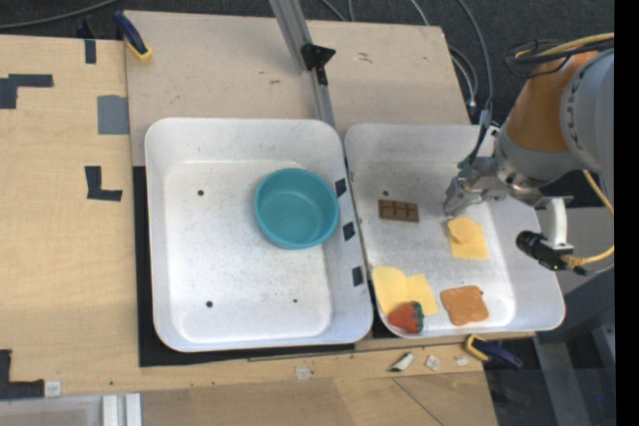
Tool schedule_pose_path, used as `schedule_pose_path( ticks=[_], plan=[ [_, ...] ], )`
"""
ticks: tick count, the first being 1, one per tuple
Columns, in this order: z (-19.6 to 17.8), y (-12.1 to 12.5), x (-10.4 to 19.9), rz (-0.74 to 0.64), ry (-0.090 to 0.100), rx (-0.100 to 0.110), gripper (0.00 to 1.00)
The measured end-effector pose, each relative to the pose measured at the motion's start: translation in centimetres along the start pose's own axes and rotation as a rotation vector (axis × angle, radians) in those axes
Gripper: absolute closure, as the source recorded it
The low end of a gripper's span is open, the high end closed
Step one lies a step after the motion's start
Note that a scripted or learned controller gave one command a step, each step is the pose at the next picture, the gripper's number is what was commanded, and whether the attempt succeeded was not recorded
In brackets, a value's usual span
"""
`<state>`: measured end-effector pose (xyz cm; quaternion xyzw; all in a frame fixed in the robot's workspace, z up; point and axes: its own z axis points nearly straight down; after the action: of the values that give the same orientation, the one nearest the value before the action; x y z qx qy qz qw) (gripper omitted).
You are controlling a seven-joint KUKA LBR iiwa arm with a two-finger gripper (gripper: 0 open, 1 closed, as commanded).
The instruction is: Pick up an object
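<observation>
One yellow wedge [467, 238] (tip up-left) lies beneath the claw [460, 198].

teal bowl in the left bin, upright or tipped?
Upright. The bowl sits in the left bin with its round rim facing up and its inside floor visible; nothing shows inside it.

Arm [579, 120]: bulky rounded link, grey shell, broad orange band [539, 110] above wrist. Below band, grey cylindrical wrist section, paler metallic collar beneath. Gripper [461, 200]: small, grey metal, angular, two thin fingers; detail blurred, perhaps bare aluminium. Yellow cable [559, 47] loops over top of orange section; second yellowish cable runs by lower side. White bracket hangs off wrist side, ends in black rounded block [544, 249] with small orange-yellow tip.
</observation>
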<state>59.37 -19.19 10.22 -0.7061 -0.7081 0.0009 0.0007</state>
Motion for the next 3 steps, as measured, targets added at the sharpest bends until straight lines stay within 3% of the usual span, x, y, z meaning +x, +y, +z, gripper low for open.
schedule_pose_path(
  ticks=[2, 3],
  plan=[
    [-9.0, 0.1, 0.9, 0.0, -0.001, -0.006, 1.0],
    [-15.3, 0.1, 1.2, 0.001, -0.002, -0.008, 1.0]
  ],
)
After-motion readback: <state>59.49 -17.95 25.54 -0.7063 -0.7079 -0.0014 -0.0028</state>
